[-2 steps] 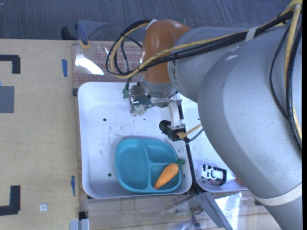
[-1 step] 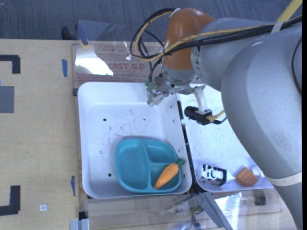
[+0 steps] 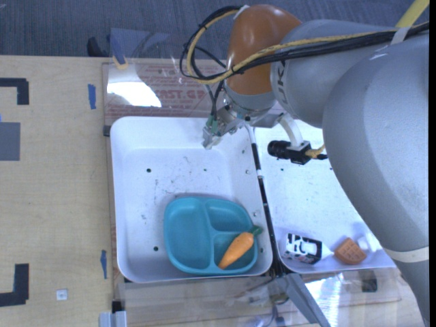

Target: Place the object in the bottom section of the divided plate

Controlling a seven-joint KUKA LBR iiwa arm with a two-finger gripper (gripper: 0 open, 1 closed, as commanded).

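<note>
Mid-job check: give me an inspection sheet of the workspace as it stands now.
Surface: two white bins side by side, left bin, right bin.
Job's things: carrot lies in the lower right section of the blue plate, in the left bin.
Clutter: black-and-white item and tan piece in the right bin.
Grippers: gripper above the left bin's far edge, nothing seen between its fingers.
Cables: black and yellow cables looped at the wrist.
Surroundings: wooden bench with blue tape marks.

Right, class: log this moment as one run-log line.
claw: over left bin's far edge | carrot: in blue divided plate, lower-right section | right bin: two small items
</note>
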